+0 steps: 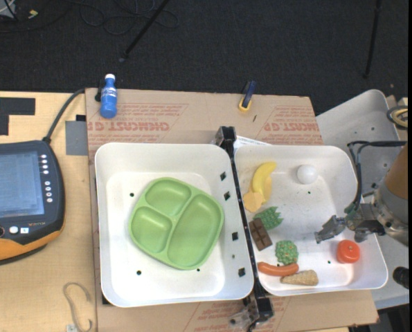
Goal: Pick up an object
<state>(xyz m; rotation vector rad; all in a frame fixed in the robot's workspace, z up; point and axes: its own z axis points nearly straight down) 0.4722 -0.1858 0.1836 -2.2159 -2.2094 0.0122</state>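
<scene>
Metal pincer [338,228] hovers beside the round, glossy tomato [348,252]

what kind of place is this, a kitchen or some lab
Most likely a robot lab bench, not a kitchen: two white bins on cardboard, toy food such as a banana, a teach pendant, and cables on dark carpet behind.
</scene>
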